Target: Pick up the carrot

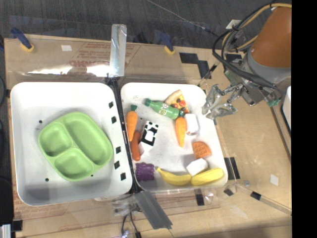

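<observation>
Two carrots lie in the right bin (210,95). One carrot (131,123) rests along the bin's left wall, pointing toward the near side. The other carrot (181,130) lies right of centre, just below a green bottle (162,108) and touching a small white block (192,124). My gripper (217,106) hangs over the bin's right rim, up and to the right of that second carrot. Its fingers look open, with nothing between them.
The right bin also holds a pizza slice (176,99), a black-and-white cube (150,133), an orange-red sausage (135,148), purple grapes (145,171), a banana (173,176), a white block (196,166) and a ridged orange piece (201,148). A green divided plate (74,145) sits in the left bin (20,133).
</observation>
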You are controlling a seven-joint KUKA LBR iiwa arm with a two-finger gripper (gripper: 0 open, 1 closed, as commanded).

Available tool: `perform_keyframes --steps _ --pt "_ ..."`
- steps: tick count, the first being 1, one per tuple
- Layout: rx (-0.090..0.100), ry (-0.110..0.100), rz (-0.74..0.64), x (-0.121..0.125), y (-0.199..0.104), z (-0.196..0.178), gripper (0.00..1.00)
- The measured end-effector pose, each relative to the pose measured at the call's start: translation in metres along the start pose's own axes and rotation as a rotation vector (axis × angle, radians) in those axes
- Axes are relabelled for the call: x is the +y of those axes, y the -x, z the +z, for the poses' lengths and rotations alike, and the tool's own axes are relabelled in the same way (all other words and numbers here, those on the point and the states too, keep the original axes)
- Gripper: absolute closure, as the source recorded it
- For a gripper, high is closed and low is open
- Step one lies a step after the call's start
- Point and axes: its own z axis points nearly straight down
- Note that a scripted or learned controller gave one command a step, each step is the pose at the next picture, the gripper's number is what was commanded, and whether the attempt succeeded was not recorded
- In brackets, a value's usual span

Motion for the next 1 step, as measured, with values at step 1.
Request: perform_keyframes --steps 1 --pt "0.005 0.003 0.014 0.0267 -0.0692 0.0139 1.00"
